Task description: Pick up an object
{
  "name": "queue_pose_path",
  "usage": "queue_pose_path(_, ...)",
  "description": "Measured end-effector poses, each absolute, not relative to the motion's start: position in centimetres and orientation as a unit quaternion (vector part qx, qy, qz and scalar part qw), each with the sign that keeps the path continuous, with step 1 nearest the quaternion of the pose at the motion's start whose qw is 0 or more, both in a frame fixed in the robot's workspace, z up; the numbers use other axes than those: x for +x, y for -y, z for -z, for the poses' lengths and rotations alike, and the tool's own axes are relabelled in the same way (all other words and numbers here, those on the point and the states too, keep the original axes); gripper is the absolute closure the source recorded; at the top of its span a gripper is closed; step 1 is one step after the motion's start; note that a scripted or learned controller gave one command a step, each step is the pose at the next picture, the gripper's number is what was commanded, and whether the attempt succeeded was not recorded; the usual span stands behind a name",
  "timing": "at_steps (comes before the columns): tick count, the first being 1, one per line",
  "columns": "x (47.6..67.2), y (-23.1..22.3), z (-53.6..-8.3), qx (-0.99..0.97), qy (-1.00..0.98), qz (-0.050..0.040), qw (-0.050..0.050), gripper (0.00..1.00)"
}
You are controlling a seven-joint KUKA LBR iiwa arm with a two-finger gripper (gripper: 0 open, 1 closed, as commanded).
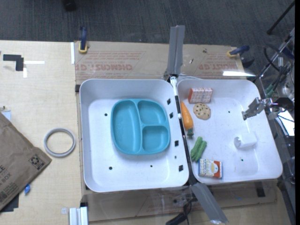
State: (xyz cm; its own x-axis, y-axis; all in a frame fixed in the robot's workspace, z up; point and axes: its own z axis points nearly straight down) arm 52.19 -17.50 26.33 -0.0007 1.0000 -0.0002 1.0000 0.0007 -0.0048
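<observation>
The right bin (262, 172) holds several small items. A pink snack box (200, 95) lies at its back left, with a brown cookie (202, 111) just in front of it. An orange carrot (187, 117) rests along the left wall, and green pea pods (198, 147) lie below it. A small carton (210, 168) sits at the front left, and a white cylinder (245, 141) lies toward the right. My gripper (252, 109) hovers over the bin's right side, above and behind the white cylinder, with nothing seen in it.
The left bin (93, 163) holds a teal divided plate (140, 126). A grey divider bar (176, 50) runs between the bins at the back. On the bench to the left lie a tape ring (59, 141) and a brown cardboard box (16, 161).
</observation>
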Motion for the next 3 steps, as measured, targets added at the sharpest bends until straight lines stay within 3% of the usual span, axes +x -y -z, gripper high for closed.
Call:
queue_pose_path(1, 52.2, 11.4, -9.3, -0.652, 0.758, 0.0008, -0.001, 0.0)
queue_pose_path(2, 52.5, 6.1, -19.0, -0.573, 0.82, -0.0007, 0.001, 0.0)
queue_pose_path(3, 53.0, 8.9, -19.0, -0.547, 0.837, -0.0008, 0.001, 0.0)
